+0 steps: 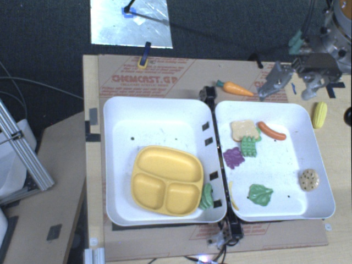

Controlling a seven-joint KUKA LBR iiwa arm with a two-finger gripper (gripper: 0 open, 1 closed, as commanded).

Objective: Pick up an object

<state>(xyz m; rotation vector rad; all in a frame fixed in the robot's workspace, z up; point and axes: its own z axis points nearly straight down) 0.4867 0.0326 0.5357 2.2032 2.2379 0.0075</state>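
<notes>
On the worktop [165,73] two shallow white bins sit side by side. The left bin [159,111] holds a yellow divided tray [166,179] with three compartments, and a small green leafy piece [207,197] is wedged between the tray's right edge and the bin wall.

The right bin [297,114] carries the toy foods. A tan bread slice [243,129] lies near the upper middle, with a glossy orange-red sausage [272,131] just beside it to the right, lying at a slant. A green blocky piece [249,146] touches the lower edge of the bread, and a purple grape cluster [233,157] sits just below-left of it, near the bin's left wall. A green lettuce leaf [259,194] lies alone toward the lower middle. A round speckled cookie [308,179] rests near the right wall.

Outside the bins, an orange carrot [236,88] with a green tip lies on the worktop just above the right bin's upper left corner, and a yellow corn cob [319,115] stands just beyond the bin's upper right corner.

The tool [294,84] hangs above the upper rim of the right bin, near the carrot, its grey fingers [273,81] spread apart with nothing between them.
</notes>
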